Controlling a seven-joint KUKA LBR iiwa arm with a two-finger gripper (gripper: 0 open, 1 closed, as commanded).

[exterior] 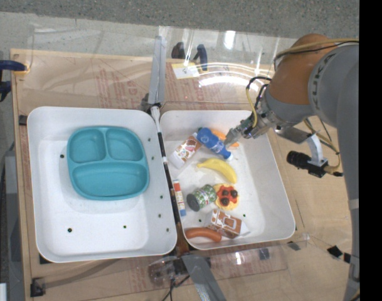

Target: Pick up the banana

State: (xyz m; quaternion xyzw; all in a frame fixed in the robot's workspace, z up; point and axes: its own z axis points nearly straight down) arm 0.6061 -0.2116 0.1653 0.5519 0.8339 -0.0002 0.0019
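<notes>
The pincer [241,132] hangs low in the right bin [275,187], above and just right of the banana [218,168]; whether it is spread or pressed together I cannot tell. The approach seems underway; next it must drop onto the banana, clear of the blue toy [211,141] beside it.

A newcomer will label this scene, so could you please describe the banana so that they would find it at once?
Look in the right-hand white bin, the one crowded with small items, not the one holding the teal plate. Near its middle lies the banana, just below the blue bottle and above the green can. It is the only plain yellow, curved piece there.
</notes>
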